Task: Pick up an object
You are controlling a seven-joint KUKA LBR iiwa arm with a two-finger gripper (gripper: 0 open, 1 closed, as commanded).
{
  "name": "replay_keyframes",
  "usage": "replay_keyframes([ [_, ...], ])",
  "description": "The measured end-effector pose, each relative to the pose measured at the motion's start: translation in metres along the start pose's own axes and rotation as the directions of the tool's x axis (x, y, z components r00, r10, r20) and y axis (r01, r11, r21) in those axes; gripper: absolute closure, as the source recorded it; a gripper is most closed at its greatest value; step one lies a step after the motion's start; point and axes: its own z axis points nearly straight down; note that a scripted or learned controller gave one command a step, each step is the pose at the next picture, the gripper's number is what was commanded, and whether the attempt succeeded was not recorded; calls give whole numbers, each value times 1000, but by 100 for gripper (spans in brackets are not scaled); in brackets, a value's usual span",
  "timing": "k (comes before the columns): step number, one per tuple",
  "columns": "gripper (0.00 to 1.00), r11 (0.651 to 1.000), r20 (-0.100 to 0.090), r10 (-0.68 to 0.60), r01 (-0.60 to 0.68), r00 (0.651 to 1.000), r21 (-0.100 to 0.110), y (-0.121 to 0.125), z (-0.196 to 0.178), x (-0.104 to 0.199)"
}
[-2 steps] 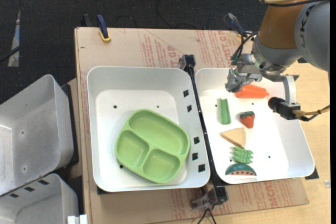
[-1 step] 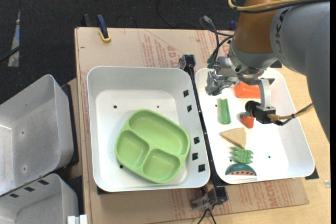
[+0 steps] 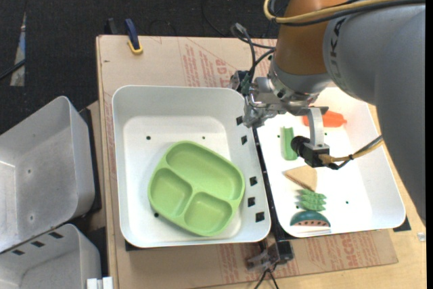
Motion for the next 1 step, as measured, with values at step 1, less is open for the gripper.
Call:
replay_keyframes([
  [1,100,1000,0,0,0,1000,-3,9,-13,53],
])
